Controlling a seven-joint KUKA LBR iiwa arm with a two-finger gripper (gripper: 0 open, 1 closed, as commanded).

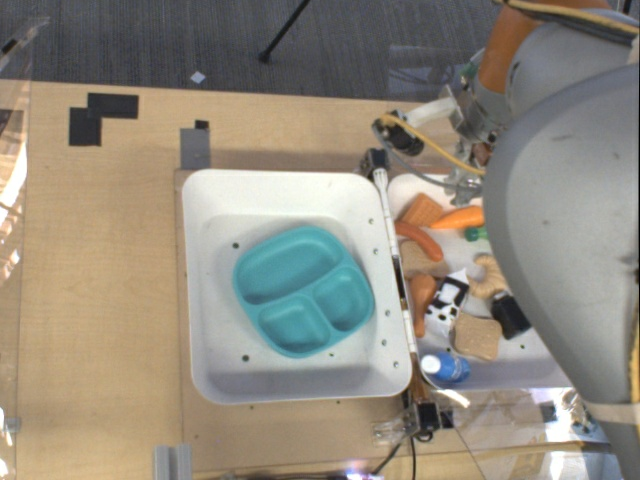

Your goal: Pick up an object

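Over the right bin (540, 368), my claw (468, 173) hangs near the carrot (462, 219); I cannot tell its state. That carrot lies among other toy food, looks light, stiff and slick, so I'd grip its thick middle.

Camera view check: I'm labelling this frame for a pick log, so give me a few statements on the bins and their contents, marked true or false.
1. The teal divided tray lies in the left bin. True.
2. The tray has two compartments. False: it has three.
3. The carrot lies in the left bin. False: it lies in the right bin, among the other items.
4. A blue-and-white cup sits near the right bin's front corner. True.
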